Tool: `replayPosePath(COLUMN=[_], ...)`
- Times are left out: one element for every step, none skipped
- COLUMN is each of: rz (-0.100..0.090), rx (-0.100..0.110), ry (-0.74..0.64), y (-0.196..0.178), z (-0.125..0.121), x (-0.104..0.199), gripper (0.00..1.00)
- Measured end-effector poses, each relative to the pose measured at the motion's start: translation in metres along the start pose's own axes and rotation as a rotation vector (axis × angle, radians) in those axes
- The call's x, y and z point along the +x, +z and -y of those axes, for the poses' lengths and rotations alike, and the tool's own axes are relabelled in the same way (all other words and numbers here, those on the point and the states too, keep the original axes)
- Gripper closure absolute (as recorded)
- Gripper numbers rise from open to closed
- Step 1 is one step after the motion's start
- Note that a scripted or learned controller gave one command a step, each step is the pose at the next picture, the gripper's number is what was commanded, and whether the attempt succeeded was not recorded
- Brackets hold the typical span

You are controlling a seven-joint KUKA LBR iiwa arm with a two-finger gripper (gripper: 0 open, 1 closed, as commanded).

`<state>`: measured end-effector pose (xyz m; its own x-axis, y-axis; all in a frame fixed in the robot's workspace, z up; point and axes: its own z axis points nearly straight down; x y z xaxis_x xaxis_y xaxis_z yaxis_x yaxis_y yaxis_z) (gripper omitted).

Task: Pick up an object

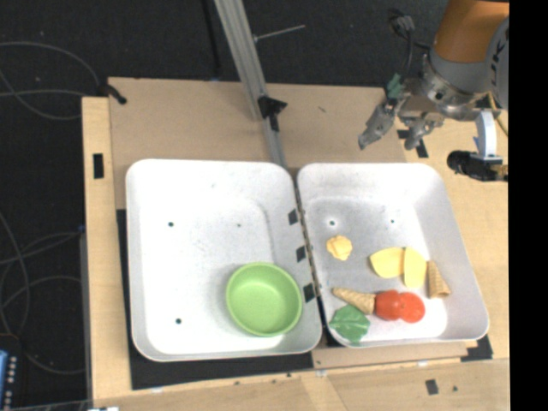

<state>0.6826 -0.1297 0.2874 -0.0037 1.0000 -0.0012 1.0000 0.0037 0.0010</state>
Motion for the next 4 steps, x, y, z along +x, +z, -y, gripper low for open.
replayPosePath(rz=[0.001,0.002,0.003,0.002], rx=[0.000,0.006,0.004,0.006], ry=[0.000,0.004,0.000,-0.001], y=[0.000,0.063,0.109,0.168], z=[0.000,-0.002,-0.006,-0.003], x=[-0.001,-0.002,0.003,0.009], gripper=[0.00,0.00,0.00,0.00])
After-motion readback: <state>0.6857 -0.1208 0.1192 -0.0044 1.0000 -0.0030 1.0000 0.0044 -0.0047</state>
